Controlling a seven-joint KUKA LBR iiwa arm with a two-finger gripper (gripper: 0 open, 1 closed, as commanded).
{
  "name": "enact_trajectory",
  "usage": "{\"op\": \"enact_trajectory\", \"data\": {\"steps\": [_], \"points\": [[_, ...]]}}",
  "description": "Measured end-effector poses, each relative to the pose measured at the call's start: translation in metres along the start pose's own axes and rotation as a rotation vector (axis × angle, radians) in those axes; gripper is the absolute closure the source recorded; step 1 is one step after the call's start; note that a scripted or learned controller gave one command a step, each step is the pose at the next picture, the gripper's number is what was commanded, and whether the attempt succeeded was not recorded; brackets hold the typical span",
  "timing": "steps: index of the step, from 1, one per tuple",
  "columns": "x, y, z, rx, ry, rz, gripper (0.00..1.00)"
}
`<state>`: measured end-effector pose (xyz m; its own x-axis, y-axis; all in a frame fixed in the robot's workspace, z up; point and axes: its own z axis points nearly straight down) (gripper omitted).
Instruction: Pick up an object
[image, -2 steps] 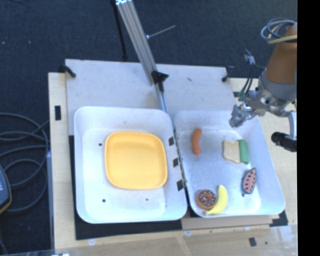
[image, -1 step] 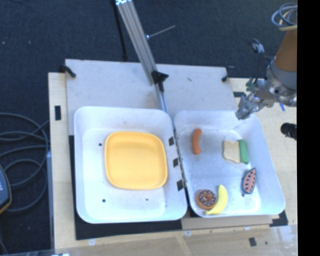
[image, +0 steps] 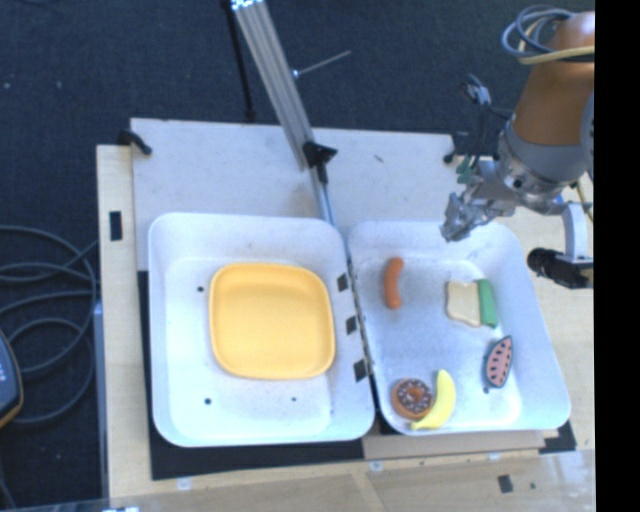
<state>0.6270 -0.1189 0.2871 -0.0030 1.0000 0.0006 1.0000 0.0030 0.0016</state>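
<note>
The right bin (image: 530, 400) holds an orange sausage (image: 394, 282), a cream bread slice (image: 462, 303) with a green piece (image: 486, 303) against its right side, a watermelon slice (image: 498, 362), a chocolate donut (image: 410, 398) and a yellow banana (image: 441, 400). My gripper (image: 456, 225) hangs over the bin's far edge, above and behind the bread slice. Nothing shows between its fingers. The tips look close together, but the slanted view does not settle their state.
The left bin (image: 170, 300) holds a yellow square plate (image: 271, 320). A slanted metal pole (image: 283, 90) comes down to the bins' shared far edge. Cables lie on the dark floor at the left.
</note>
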Motion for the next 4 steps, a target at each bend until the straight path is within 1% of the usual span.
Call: {"op": "enact_trajectory", "data": {"steps": [2, 3, 4], "points": [[0.096, 0.000, 0.008, 0.001, 0.000, 0.001, 1.00], [0.148, -0.016, 0.013, 0.001, 0.000, 0.000, 1.00], [0.194, -0.022, 0.020, 0.001, 0.000, 0.000, 1.00]]}}
